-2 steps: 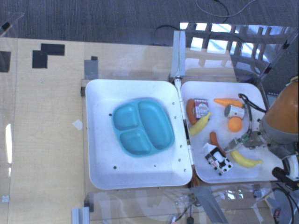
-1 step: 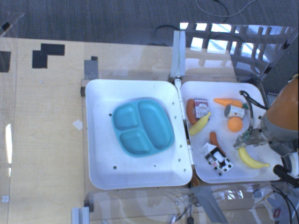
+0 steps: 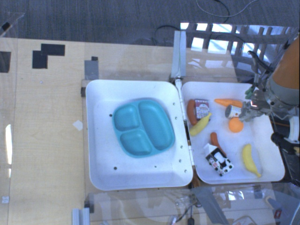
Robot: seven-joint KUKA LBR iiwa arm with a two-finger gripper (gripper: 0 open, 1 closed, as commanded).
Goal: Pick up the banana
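Two bananas: both lie in the right bin [image 3: 279, 175], so I cannot say which one is meant.
Near banana [image 3: 251, 160]: flat on the floor by the bin's near right corner, well apart from the rest.
Its axis: steep diagonal, top end toward the bin's middle, bottom tip toward the near right corner, with a slight curve.
Far banana [image 3: 200, 124]: by the left wall, touching or just beside a red can [image 3: 200, 109].
Its axis: slanted the other way, upper end toward the bin's middle, lower end toward the left wall.
Gripper [image 3: 251, 106]: over the far right part of the bin, above the orange [image 3: 236, 125] and close to the carrot [image 3: 228, 102]. I cannot tell whether the claw is spread or closed, as the wrist blocks it from here.
Done: nothing that I can see. Neither banana is lifted, and nothing yellow sits at the claw.
Left: by my reckoning, the whole pick. The arm has to get over one banana, line the claw across its long axis, come down, close and lift.
Likelier target: the near banana, I would guess. It lies in the open, while the far one is crowded by the can and the wall.
Other clutter: a sausage [image 3: 214, 138] and a black-and-white block [image 3: 219, 161] lie between the two bananas.
Left bin [image 3: 96, 172]: it holds a blue plate [image 3: 143, 128], which has no part in this job.
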